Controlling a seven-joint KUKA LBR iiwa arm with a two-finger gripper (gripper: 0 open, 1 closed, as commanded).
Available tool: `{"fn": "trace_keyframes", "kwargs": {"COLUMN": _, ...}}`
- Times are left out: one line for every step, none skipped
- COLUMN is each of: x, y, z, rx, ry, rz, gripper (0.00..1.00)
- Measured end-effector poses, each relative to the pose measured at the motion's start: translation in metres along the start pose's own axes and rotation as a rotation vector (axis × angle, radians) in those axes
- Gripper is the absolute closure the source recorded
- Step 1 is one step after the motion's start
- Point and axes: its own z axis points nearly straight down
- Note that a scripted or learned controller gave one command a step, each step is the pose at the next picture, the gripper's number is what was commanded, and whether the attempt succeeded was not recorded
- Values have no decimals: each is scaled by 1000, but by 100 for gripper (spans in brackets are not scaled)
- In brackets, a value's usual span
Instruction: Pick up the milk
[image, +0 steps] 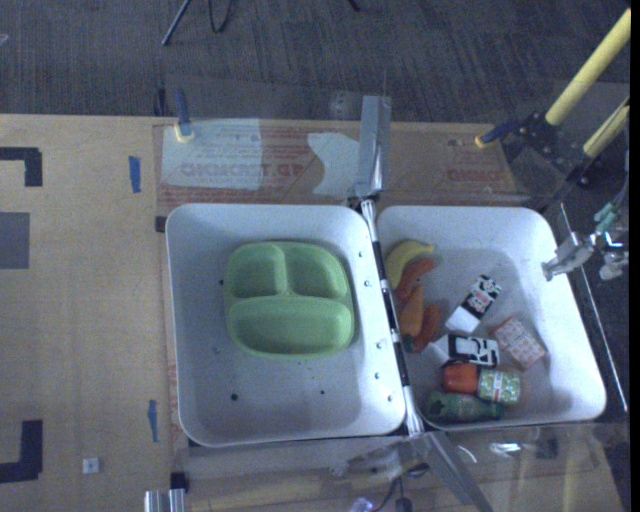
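Tool (580, 252) at right bin (560, 400) edge; opening indeterminate, nothing visibly held. Risk: confusing the two milk cartons (478, 300), or snagging adjacent carrot (461, 377).

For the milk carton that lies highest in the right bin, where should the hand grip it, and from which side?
Probably from above, across the narrow sides of the upper milk carton. It lies flat and tilted, apart from the fruit and the pink packet, so both long sides look free. The hand is beside the bin's right rim.

I count two white bins: left (190, 400) and right (570, 390). One green tray (289, 298) in the left. In the right I make out two milk cartons (475, 302) (470, 349), one banana (405, 256).
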Motion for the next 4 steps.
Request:
{"fn": "trace_keyframes", "kwargs": {"x": 53, "y": 61, "z": 127, "rx": 2, "ry": 1, "rz": -80, "gripper": 0}}
{"fn": "trace_keyframes", "kwargs": {"x": 79, "y": 35, "z": 179, "rx": -16, "ry": -5, "rz": -171, "gripper": 0}}
{"fn": "trace_keyframes", "kwargs": {"x": 79, "y": 37, "z": 168, "rx": -22, "ry": -5, "rz": -170, "gripper": 100}}
{"fn": "trace_keyframes", "kwargs": {"x": 129, "y": 27, "z": 69, "rx": 1, "ry": 0, "rz": 201, "gripper": 100}}
